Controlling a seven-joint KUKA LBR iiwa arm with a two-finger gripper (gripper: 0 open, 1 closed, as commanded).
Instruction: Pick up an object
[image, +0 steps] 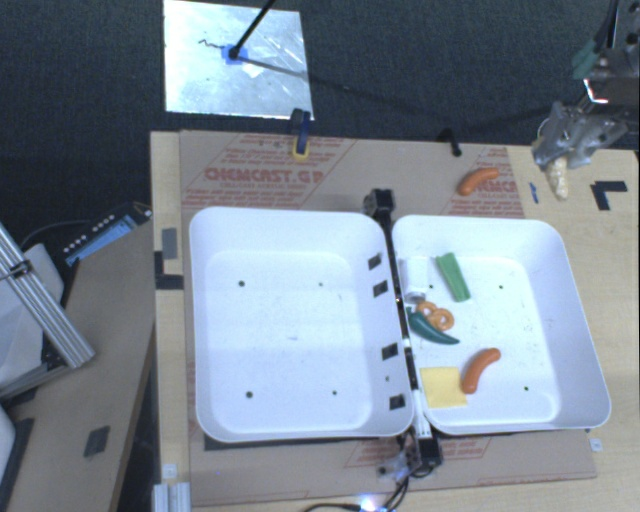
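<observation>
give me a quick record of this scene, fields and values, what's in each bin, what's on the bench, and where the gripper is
left bin: no items seen
right bin: green block, white piece, orange ring, dark green pepper, yellow square, orange sausage
on bench outside bins: second orange sausage
gripper: above bench, beyond right bin's far corner
holding: nothing visible

Two shallow white bins sit side by side on a bench (300, 160). The left bin (290, 330) has only bare white floor. The right bin (560, 330) holds a green block (452, 276), a dark green pepper (432, 326), an orange sausage (480, 369) and a yellow square (443, 387). Another orange sausage (479, 181) lies on the bench behind it. The gripper (575, 140) hangs above the bench's far right corner.
</observation>
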